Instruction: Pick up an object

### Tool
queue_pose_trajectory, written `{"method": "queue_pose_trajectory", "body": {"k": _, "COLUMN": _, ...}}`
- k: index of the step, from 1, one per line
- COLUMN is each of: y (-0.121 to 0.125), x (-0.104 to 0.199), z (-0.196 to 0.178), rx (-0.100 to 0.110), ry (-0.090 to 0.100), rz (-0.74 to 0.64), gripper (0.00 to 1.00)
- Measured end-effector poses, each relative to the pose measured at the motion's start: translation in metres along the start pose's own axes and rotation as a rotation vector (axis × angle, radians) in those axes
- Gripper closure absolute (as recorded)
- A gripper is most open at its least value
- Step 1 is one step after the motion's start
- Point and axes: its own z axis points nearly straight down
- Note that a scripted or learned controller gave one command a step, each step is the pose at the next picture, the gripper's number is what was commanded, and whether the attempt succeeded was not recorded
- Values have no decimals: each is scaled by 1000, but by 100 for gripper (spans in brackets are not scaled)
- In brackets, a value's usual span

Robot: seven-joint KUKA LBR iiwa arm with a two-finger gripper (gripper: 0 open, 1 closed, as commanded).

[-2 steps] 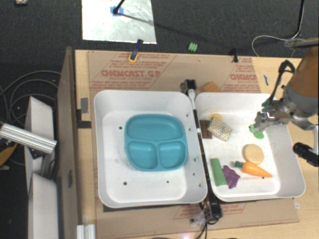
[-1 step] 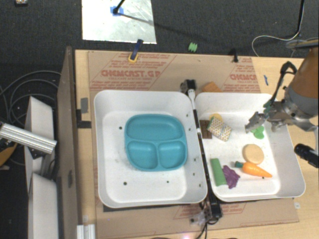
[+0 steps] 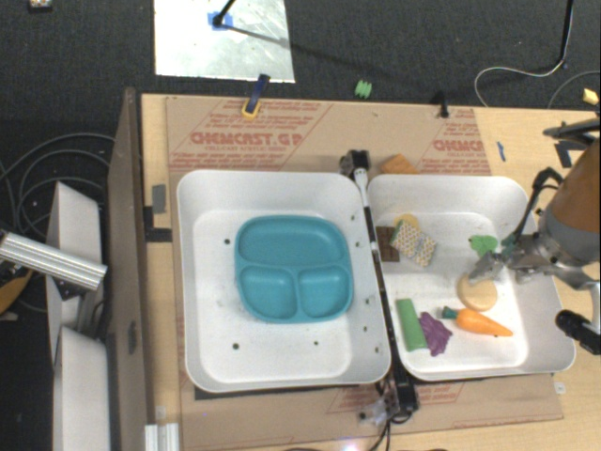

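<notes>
In the right bin (image 3: pixel 512 195) lie a beige round piece (image 3: pixel 479 296), an orange carrot (image 3: pixel 483 324), a purple piece (image 3: pixel 434 333), a green block (image 3: pixel 409 323), a small green piece (image 3: pixel 484 244), a yellow and white patterned piece (image 3: pixel 414 241) and a brown piece (image 3: pixel 385 244). My gripper (image 3: pixel 488 269) reaches in from the right, low over the bin. Its tip is just above the beige round piece, between it and the small green piece. I see nothing held in it.
The left bin (image 3: pixel 202 252) holds a blue divided plate (image 3: pixel 293 267). An orange piece (image 3: pixel 398 165) lies on the cardboard behind the bins. The grey arm (image 3: pixel 573 219) stands over the right bin's right edge. Cables run along the right.
</notes>
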Motion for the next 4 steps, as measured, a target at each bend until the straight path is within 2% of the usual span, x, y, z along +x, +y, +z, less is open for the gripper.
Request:
{"method": "queue_pose_trajectory", "body": {"k": 1, "y": -19, "x": 31, "z": 38, "rx": -6, "ry": 2, "rz": -5, "gripper": 0}}
{"method": "queue_pose_trajectory", "body": {"k": 2, "y": 45, "x": 26, "z": 35, "rx": -15, "ry": -2, "rz": -10, "gripper": 0}}
{"method": "queue_pose_trajectory", "body": {"k": 3, "y": -2, "x": 31, "z": 37, "rx": -4, "ry": 1, "rz": -4, "gripper": 0}}
{"method": "queue_pose_trajectory", "body": {"k": 4, "y": 2, "x": 31, "z": 26, "rx": -10, "ry": 0, "rz": -6, "gripper": 100}}
